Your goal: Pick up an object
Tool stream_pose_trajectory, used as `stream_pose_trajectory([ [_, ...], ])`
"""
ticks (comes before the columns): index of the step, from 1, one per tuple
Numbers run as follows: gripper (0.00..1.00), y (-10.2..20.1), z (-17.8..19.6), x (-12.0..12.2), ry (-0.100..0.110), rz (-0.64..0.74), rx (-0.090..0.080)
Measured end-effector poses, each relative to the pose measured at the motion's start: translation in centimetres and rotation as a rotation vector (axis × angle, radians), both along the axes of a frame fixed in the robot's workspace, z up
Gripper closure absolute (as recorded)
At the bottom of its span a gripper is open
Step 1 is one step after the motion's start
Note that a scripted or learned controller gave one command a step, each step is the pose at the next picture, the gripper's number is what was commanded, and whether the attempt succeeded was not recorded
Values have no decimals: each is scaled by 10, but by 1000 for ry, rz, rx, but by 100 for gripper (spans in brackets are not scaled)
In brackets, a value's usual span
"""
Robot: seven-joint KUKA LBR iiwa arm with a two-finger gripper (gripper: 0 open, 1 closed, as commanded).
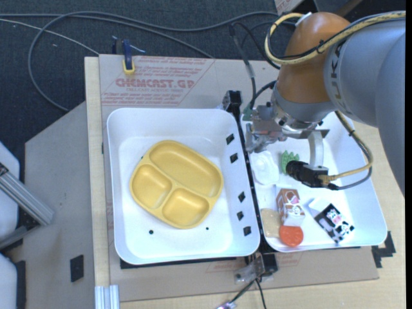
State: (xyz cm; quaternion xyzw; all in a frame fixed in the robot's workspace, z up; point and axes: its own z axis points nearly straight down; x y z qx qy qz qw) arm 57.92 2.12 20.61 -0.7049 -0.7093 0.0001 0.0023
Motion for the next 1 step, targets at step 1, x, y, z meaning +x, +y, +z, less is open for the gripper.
stream_pose_trajectory([
  [1,100,60,-2,-5,-1,0,0],
])
